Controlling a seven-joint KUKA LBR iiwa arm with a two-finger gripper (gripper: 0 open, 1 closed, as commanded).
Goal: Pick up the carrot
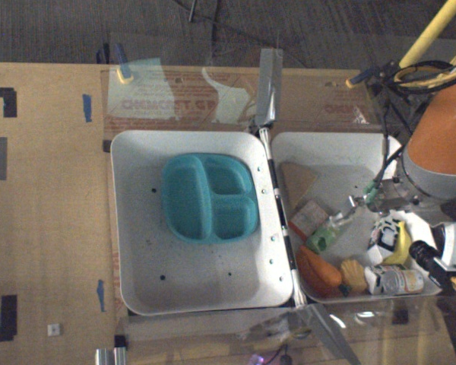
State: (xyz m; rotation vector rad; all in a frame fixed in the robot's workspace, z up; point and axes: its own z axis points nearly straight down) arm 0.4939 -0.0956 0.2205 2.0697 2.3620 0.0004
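The orange carrot (320, 271) lies in the right bin (330, 152), in its front-left corner against the left wall. My gripper (367, 197) hangs over the middle of that bin, up and to the right of the carrot and apart from it. The grey arm with its orange band (439, 137) comes in from the right behind it. A green bottle (326, 234) lies between the gripper and the carrot.
A teal divided plate (210, 197) sits in the left bin (133, 226). Around the carrot are a tan bread-like piece (355, 275), a small bottle (396, 281), a banana (400, 245), a black-and-white toy (383, 231) and a flat packet (309, 214). A brown wedge (299, 179) lies at the back.
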